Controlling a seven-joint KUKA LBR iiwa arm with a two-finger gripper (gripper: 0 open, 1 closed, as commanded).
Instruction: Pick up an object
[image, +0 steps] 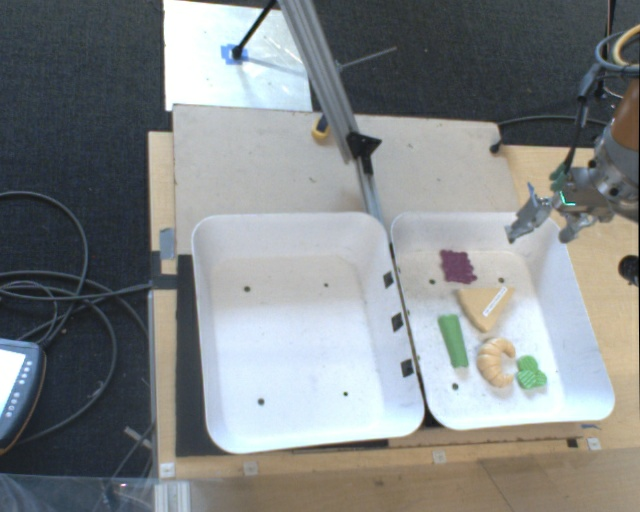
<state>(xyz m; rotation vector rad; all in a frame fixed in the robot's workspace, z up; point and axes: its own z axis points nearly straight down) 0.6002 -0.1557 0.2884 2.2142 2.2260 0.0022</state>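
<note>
While the gripper (545, 222) hangs spread and empty over the right bin's (590, 330) far rim, the toy foods cluster mid-bin. Croissant (496, 361) and green leafy piece (531, 374) touch, so a descent there risks nudging both and closing on neither.

left bin (215, 300) on bench (240, 150) | grey pole (325, 70) slanting over bench far edge | black cables (60, 290) on dark floor, left | handheld screen (15, 385) at left edge | blue tape (233, 52) on white sheet, top
</note>
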